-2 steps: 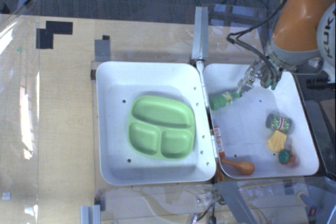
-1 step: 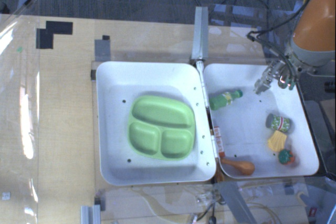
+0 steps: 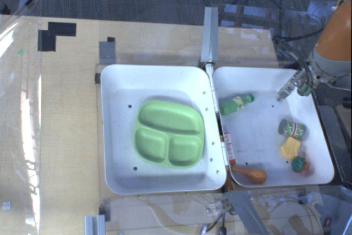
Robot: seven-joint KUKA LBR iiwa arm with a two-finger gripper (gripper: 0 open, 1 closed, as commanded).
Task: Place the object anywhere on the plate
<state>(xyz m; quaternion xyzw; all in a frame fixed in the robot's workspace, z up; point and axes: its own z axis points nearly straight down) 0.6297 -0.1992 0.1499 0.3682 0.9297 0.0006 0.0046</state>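
green three-compartment plastic plate (image 3: 169, 134) sits bare in the left white bin (image 3: 118, 173); candidate objects lie in the right white bin (image 3: 264, 118): a green bottle (image 3: 236, 104) by the divider, a small green-and-red can (image 3: 291, 129), a yellow block (image 3: 290, 148), a red-and-green round toy (image 3: 299, 164), a brown drumstick-shaped piece (image 3: 250, 174). gripper (image 3: 290, 87) hovers over that bin's upper right, nothing between its fingers; whether parted or closed cannot be told. step judged as pre-grasp: next move calls for descending on one object, likely the can nearby.

Two white bins (image 3: 110, 118), one green plate (image 3: 168, 133), five small toy foods (image 3: 291, 129).
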